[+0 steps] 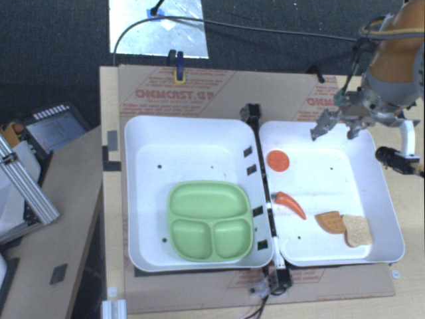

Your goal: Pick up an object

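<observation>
The right bin holds an orange disc near its far left, a red chili pepper lower down by the divider, and a brown piece touching a pale bread-like piece at the front right. My gripper hangs above the far rim of the right bin, to the right of and beyond the orange disc. Its two fingers stand apart and open, with nothing between them.
The left bin carries a green three-compartment plate. A black divider strip runs between the bins. Cables cross the back, and a metal sheet lies behind the bench. Equipment sits on a side table at the left.
</observation>
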### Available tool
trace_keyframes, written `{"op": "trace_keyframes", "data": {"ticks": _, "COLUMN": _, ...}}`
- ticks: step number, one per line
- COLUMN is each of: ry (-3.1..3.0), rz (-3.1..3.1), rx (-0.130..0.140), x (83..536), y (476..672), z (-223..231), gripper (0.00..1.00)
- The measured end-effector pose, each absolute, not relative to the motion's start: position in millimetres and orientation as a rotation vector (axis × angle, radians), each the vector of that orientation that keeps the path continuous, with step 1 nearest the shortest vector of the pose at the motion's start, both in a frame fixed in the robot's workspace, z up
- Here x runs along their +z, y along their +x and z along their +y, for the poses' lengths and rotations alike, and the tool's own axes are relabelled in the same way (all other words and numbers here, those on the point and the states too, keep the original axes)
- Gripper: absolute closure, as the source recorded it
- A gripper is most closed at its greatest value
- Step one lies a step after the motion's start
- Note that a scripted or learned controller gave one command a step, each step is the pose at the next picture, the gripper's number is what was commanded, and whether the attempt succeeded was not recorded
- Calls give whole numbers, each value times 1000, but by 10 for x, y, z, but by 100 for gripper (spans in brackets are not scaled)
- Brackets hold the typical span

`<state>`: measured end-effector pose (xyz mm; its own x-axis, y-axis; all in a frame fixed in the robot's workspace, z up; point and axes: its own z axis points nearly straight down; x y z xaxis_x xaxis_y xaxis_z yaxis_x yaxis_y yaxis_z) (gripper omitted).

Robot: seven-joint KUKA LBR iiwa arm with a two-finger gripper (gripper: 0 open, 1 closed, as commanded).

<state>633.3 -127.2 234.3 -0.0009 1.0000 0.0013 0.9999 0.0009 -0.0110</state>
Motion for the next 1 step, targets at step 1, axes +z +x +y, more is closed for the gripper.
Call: {"op": "trace_keyframes", "data": {"ticks": 1, "ry": -2219, "rz": -2226, "rx": -1, "x": 2424, "y": 6355, "z": -1267, "gripper": 0}}
